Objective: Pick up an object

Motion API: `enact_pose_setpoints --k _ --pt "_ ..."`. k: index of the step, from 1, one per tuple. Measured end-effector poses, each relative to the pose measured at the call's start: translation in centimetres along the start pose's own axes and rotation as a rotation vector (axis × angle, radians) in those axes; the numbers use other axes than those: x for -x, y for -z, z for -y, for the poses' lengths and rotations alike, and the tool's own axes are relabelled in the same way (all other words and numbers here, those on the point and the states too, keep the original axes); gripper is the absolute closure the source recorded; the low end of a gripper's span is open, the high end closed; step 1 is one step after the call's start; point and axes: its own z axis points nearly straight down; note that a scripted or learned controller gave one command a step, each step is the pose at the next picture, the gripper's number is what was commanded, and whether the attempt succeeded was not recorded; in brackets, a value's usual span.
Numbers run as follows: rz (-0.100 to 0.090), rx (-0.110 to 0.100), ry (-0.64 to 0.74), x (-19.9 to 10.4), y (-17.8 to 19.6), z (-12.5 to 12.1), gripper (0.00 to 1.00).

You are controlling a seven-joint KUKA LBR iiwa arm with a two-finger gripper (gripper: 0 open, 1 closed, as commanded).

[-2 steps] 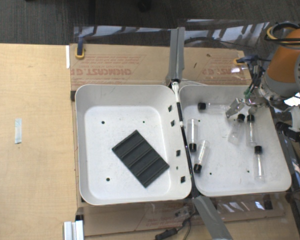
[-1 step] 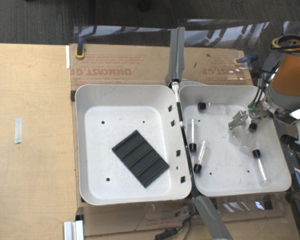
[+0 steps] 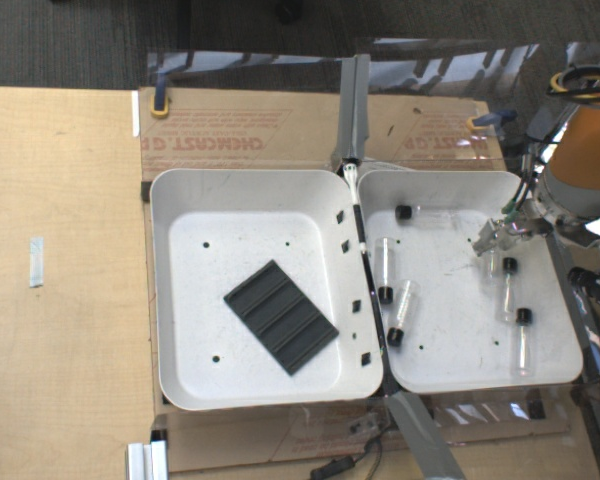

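A black ribbed slab (image 3: 280,316) lies at a slant in the left bin (image 3: 180,368). Several clear tubes with black caps are scattered in the right bin (image 3: 460,373): one (image 3: 385,268) by the left wall, another (image 3: 402,308) just beside it, one (image 3: 425,213) near the back, and two (image 3: 507,286) (image 3: 523,340) at the right. My gripper (image 3: 492,238) hangs low over the right bin's right side, just above and left of the nearest right-hand tube. Nothing shows between its tips.
The two bins meet at a hinged divider (image 3: 362,268) with small black clips. Brown cardboard (image 3: 240,128) lies behind the bins, and a wooden benchtop (image 3: 60,268) stretches to the left. The arm's orange band (image 3: 585,153) sits above the right bin's far corner.
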Motion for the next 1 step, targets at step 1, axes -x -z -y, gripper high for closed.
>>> enact_pose_setpoints --k 1 --pt "0.002 -0.004 -0.143 -6.11 10.93 -1.76 1.0"
